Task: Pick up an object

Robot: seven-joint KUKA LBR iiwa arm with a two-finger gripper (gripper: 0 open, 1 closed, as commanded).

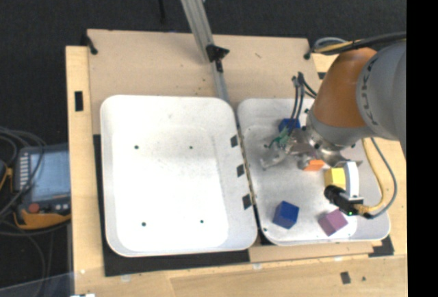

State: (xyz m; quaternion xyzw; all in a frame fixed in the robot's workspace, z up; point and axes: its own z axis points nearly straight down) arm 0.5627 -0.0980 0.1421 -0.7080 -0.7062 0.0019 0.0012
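Camera view advice: lower gripper [274, 152], finger state impossible to tell, straight inside right bin [256, 118], well away from blue cube [286, 214].

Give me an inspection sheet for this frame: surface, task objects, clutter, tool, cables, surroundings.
Surface: wooden bench bearing two shallow white bins, left bin and right bin.
Job's things: in the right bin, blue cube near the front, purple block right of it, small orange piece under the arm's wrist, small blue item further back.
Clutter: nothing seen.
Tool: tool low over the right bin's middle; finger state cannot be told.
Cables: yellow cable loops by the wrist; dark cables run up the arm.
Surroundings: metal rail crossing the bench's back, pendant on the dark floor at left.
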